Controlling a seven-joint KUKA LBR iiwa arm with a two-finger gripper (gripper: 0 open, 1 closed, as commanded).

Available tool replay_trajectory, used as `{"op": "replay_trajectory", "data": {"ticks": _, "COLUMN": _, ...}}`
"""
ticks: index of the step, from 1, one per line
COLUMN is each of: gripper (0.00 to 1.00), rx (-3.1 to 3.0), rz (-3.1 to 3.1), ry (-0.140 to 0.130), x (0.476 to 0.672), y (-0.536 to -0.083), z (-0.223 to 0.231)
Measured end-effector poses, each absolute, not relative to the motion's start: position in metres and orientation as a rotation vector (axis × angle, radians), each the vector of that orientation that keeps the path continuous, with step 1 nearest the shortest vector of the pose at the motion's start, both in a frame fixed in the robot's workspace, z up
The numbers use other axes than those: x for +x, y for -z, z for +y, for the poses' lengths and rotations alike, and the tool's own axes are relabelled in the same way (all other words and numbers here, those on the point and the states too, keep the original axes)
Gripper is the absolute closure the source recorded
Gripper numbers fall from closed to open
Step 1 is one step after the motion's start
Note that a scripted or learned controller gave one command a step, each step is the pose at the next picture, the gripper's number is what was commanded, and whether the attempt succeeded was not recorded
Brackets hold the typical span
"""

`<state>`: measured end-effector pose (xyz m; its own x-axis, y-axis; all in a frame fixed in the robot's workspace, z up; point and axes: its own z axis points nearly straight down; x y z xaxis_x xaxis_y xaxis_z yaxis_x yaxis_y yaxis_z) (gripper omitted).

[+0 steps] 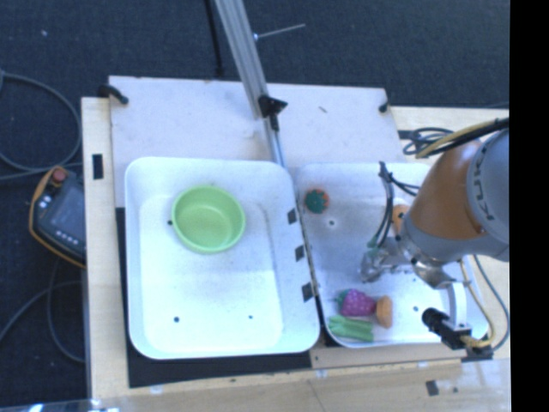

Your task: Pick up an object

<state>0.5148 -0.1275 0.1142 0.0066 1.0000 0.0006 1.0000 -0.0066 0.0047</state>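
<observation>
The gripper (pixel 375 267) hangs low in the right bin (pixel 343 200), and I cannot tell whether it is apart or together. Just below it, near the bin's front wall, lie a magenta toy (pixel 357 302), an orange piece (pixel 383 311) and a green piece (pixel 350 328), clustered together, the likeliest pick. A small teal-and-orange ball (pixel 316 200) sits well apart. The left bin (pixel 154 316) holds a green bowl (pixel 208 219).

Lime-green bowl (pixel 208 219) in white left bin (pixel 154 316); magenta toy (pixel 357 302), orange piece (pixel 383 311), green strip (pixel 352 329), teal-and-orange ball (pixel 316 200).
</observation>
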Motion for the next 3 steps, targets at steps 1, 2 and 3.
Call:
{"op": "replay_trajectory", "data": {"ticks": 1, "gripper": 1.0, "rx": 2.218, "rz": 2.215, "ry": -0.007, "x": 0.514, "y": -0.176, "z": -0.136}}
{"op": "replay_trajectory", "data": {"ticks": 2, "gripper": 1.0, "rx": 2.211, "rz": 2.222, "ry": -0.008, "x": 0.518, "y": -0.227, "z": -0.127}}
{"op": "replay_trajectory", "data": {"ticks": 3, "gripper": 1.0, "rx": 2.215, "rz": 2.223, "ry": 0.0, "x": 0.519, "y": -0.221, "z": -0.128}}
